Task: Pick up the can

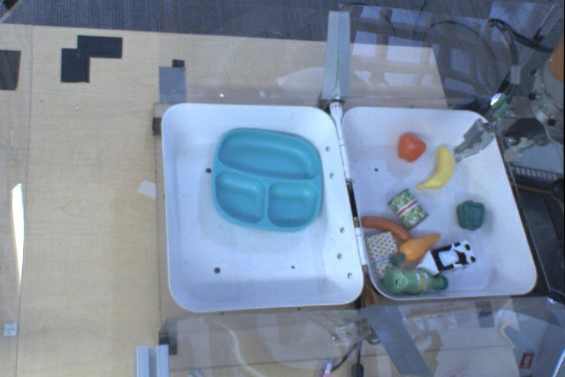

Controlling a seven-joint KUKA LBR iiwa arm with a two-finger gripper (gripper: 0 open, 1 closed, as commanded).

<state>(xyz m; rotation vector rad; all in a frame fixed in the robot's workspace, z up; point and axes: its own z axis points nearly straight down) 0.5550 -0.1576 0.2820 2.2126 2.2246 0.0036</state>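
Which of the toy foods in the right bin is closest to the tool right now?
The yellow banana. It lies just below and left of the tool, near the bin's upper right. The red tomato sits farther left, and the green pepper lower down.

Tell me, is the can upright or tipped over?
Tipped: the can lies on its side in the right bin, label facing up.

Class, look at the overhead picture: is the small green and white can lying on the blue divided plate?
No. The can sits in the right bin, just above the hot dog, while the blue plate is in the left bin.
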